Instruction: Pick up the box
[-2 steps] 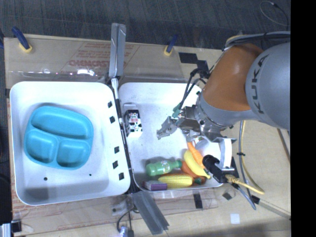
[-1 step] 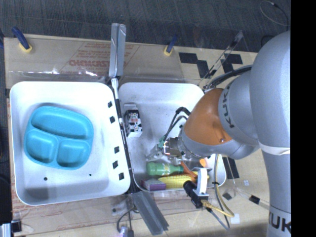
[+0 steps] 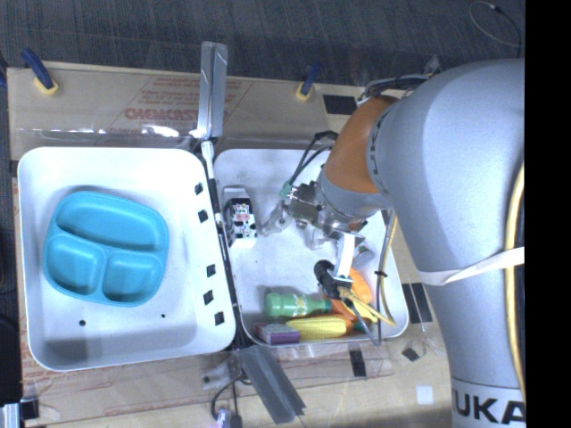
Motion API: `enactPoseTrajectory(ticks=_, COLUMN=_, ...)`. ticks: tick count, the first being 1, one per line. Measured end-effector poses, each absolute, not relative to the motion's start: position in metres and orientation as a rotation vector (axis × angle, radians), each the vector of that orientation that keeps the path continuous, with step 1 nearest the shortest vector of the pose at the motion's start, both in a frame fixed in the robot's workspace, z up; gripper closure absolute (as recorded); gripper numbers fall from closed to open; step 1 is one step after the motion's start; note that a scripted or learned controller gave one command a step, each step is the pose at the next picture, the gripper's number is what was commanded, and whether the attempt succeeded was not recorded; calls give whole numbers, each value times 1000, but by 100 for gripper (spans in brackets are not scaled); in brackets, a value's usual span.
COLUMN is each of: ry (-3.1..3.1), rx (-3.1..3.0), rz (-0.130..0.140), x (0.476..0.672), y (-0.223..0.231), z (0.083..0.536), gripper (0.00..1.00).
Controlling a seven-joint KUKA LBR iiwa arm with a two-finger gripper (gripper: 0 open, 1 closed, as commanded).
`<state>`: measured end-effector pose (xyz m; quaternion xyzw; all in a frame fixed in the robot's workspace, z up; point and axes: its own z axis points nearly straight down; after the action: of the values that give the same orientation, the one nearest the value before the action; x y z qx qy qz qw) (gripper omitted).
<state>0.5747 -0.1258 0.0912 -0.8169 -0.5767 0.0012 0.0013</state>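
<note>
- Basically not picked yet: the small printed box (image 3: 239,219) sat on the floor of the right bin (image 3: 277,266), close against its left wall.
- Gripper (image 3: 271,224) was low in the same bin, just beside the box on its right, with nothing visibly held.
- Couldn't tell if the gripper was spread or pressed together.
- Left, by my read: grasp and lift.
</note>
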Motion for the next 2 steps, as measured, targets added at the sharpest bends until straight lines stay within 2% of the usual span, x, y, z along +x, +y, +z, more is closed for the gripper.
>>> enactPoseTrajectory(ticks=1, ry=-1829, rx=-2548, rz=5, x=501, y=-121, z=91, gripper=0)
enactPoseTrajectory(ticks=2, ry=-1673, rx=-2656, rz=3, x=610, y=-131, z=91, gripper=0)
